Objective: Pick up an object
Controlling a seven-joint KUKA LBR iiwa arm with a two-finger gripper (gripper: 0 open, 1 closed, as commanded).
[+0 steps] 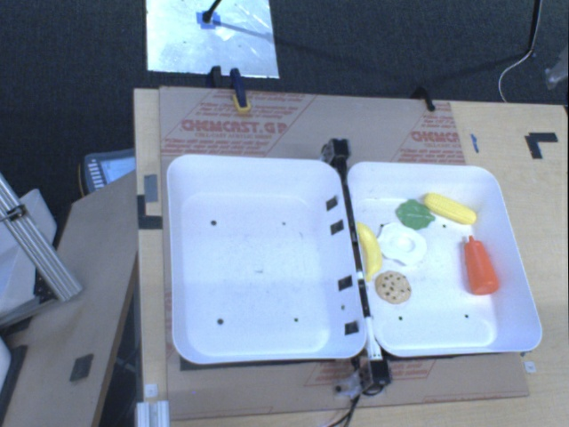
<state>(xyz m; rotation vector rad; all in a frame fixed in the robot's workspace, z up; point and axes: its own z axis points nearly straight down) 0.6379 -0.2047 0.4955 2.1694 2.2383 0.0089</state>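
Several toy foods lie in the right bin [514, 323]. An orange bottle [480, 266] lies near its right wall. A yellow corn cob [450, 208] rests at the back, with a green leafy piece [414, 213] just left of it. A white fried egg [404, 244] sits near the middle. A yellow banana [369, 249] lies along the left wall, and a brown cookie [392, 286] is in front of it.
The left bin [258, 256] adjoins the right one, joined by black clips along the shared wall [348, 254]. Both stand on a cardboard sheet [293, 118]. A shiny plate [212, 25] lies beyond the bench, and a metal rail [36, 243] leans at the far left.
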